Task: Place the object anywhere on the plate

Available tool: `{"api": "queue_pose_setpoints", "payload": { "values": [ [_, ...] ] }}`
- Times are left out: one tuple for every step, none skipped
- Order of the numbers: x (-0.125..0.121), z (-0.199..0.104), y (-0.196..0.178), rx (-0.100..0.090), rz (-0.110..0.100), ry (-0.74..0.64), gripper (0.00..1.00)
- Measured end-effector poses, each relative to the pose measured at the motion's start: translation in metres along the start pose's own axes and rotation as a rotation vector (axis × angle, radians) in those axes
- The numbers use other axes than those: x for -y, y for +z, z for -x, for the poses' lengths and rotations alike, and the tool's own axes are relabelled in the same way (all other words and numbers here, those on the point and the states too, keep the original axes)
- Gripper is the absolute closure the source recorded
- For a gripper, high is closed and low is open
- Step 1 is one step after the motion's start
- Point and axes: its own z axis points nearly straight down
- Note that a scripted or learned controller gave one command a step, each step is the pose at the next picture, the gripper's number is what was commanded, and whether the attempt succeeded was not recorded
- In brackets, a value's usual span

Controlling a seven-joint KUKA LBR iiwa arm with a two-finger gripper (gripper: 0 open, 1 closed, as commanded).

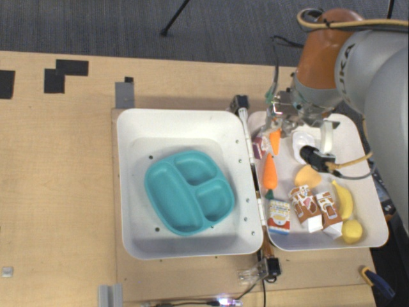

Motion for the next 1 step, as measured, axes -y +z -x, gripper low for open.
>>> {"api": "queue_pose_setpoints", "payload": {
  "values": [
    [0.0652,-0.057,0.0004,-0.001,-0.001,-0.016,1.0]
  ]
}}
